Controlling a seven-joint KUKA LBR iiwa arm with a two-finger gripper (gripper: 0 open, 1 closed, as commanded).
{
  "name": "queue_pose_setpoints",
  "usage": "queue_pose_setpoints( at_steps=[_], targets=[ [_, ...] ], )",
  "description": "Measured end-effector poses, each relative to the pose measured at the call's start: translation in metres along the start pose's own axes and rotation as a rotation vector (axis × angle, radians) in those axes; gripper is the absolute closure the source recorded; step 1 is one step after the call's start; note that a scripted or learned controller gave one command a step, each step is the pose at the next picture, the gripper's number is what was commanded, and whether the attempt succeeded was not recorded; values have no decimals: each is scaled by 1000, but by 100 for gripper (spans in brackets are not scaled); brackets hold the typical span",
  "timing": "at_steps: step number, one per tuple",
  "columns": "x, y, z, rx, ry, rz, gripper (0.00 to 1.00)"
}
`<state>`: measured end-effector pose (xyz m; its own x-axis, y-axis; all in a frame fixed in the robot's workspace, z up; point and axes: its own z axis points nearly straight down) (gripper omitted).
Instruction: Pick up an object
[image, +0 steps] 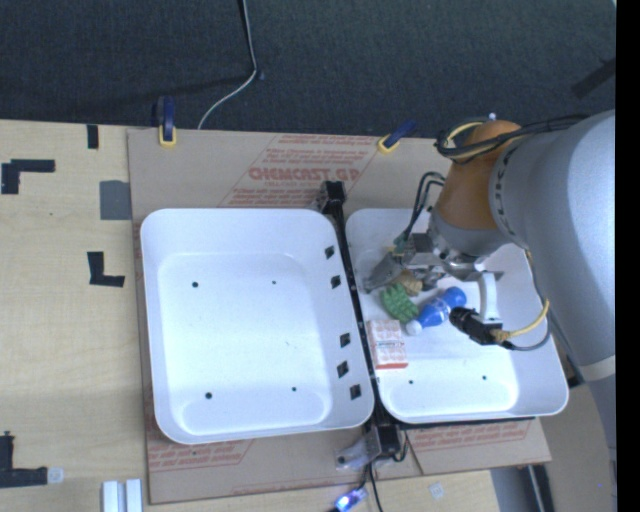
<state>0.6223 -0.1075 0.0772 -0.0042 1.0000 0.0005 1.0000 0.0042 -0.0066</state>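
My gripper (392, 272) is low in the right bin (500, 395), near its left wall; I cannot tell its state. Just beside it lie a green object (401, 302) and a blue object (440, 307). A small white-and-red packet (388, 343) lies below them.

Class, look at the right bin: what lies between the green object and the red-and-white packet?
In the camera view, bare white bin floor separates the green object from the red-and-white packet just below it.

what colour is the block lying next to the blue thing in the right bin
Green. The block shows best in the camera view, just left of the blue thing.
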Motion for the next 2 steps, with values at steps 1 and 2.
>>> queue_pose_setpoints(
  at_steps=[1, 2],
  targets=[
    [-2, 3, -18, -6, -1, 1, 100],
    [59, -39, -113, -11, 2, -3, 100]
  ],
)
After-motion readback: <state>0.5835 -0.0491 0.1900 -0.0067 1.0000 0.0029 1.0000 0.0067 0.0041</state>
